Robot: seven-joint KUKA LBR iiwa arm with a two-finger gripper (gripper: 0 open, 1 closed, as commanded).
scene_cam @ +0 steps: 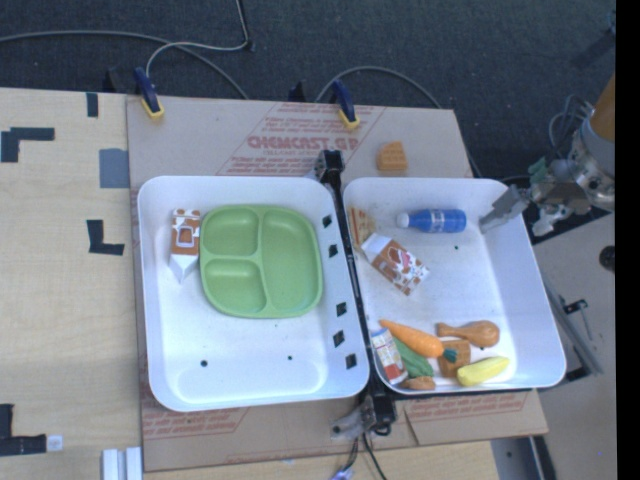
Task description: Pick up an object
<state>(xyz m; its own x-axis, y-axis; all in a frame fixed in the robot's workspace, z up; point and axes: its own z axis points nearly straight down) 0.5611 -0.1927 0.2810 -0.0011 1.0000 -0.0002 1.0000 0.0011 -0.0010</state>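
The grey metal gripper (500, 211), fingers spread and holding nothing, hangs over the right bin's (520, 288) smooth rim near a round blue bottle (433, 221).

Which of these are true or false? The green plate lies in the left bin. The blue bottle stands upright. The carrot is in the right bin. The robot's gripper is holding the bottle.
1. The green divided plate lies in the left bin. True.
2. The blue bottle stands upright. False: it lies on its side.
3. The toy carrot is in the right bin. True.
4. The gripper holds the bottle. False: it sits at the bin's right rim, apart from the bottle.
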